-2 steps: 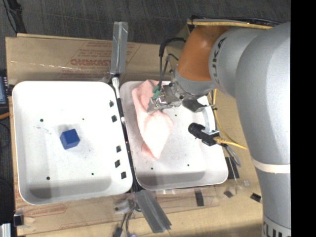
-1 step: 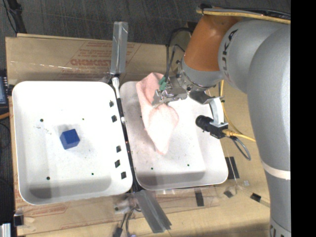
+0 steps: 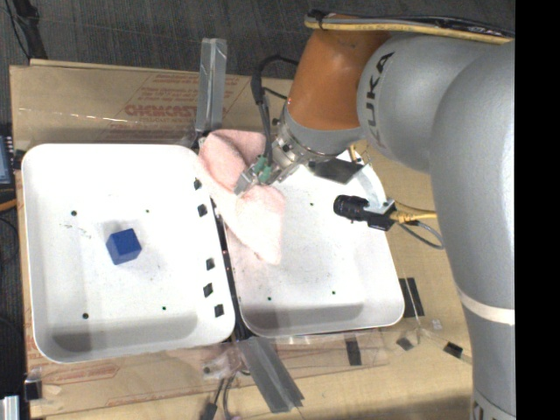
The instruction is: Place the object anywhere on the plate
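The jaws (image 3: pixel 255 175), greenish metal on the grey arm's wrist, sit at the pink cloth; whether they grip it I cannot tell. The soft, crumpled pink fabric cloth (image 3: pixel 249 206) drapes over the divide between the two bins, mostly in the right shallow white plastic bin (image 3: pixel 367 296), its long axis running diagonally from that bin's upper-left corner down toward its centre. One small blue cube (image 3: pixel 123 245) lies in the left white bin (image 3: pixel 52 322), well apart from the cloth. Both bins rest on a brown cardboard-covered worktop (image 3: pixel 105 94).
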`<state>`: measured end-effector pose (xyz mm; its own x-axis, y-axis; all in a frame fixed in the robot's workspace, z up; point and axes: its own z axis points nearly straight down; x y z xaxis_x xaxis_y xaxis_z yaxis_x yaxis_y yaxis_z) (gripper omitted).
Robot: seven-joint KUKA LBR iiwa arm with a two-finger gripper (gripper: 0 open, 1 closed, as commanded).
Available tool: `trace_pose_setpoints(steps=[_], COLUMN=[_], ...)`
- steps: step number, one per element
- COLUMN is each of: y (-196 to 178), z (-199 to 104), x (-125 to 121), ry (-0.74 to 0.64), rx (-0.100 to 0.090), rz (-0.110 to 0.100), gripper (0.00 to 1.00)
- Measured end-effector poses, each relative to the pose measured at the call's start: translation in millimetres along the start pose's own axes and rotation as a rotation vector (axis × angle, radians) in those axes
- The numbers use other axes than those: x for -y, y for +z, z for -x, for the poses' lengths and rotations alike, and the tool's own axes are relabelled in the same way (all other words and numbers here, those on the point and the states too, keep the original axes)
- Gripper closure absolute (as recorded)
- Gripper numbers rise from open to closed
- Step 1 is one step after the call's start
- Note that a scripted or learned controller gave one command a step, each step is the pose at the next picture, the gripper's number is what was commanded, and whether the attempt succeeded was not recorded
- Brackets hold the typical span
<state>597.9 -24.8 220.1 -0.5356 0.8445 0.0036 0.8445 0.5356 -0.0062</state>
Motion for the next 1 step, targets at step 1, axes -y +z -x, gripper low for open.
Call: trace_pose_setpoints(steps=[1], y=[0.7], z=[-41.6], x=[-15.1], ry=[-0.404], rx=[0.001], rz=[-0.001], gripper=[1.00])
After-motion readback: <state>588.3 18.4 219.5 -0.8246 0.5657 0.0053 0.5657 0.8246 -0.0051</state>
